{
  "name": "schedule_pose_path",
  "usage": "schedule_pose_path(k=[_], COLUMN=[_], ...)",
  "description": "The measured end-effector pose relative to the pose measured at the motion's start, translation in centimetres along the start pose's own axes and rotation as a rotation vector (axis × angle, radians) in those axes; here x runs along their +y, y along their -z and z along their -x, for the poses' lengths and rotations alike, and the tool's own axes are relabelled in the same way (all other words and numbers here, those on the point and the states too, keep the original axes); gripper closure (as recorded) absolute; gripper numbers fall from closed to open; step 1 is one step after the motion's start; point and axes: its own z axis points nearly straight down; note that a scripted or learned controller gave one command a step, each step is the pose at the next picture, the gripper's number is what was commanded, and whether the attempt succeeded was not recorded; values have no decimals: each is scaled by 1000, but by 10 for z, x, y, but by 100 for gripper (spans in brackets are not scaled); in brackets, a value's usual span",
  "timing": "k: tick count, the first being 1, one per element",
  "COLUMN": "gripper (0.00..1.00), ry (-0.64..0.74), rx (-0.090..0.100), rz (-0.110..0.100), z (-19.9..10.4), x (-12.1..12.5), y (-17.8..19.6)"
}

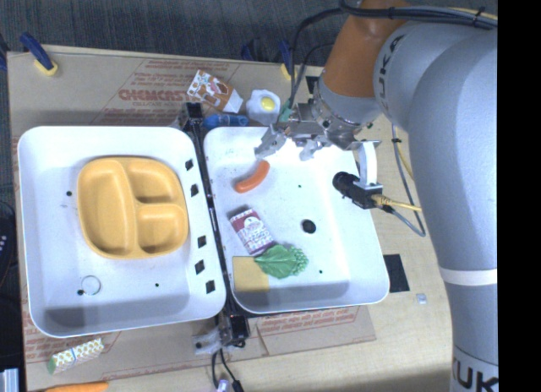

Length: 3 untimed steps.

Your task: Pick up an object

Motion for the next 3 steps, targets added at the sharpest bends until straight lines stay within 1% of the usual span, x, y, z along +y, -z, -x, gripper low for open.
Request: schedule_pose_path(k=[1, 2, 3], gripper=[0, 100, 100], ry=[5, 9, 95], rx=[0, 0, -1], rz=[-3, -2, 4], z=[2, 1, -17], x=[23, 24, 8], y=[-112, -100, 73])
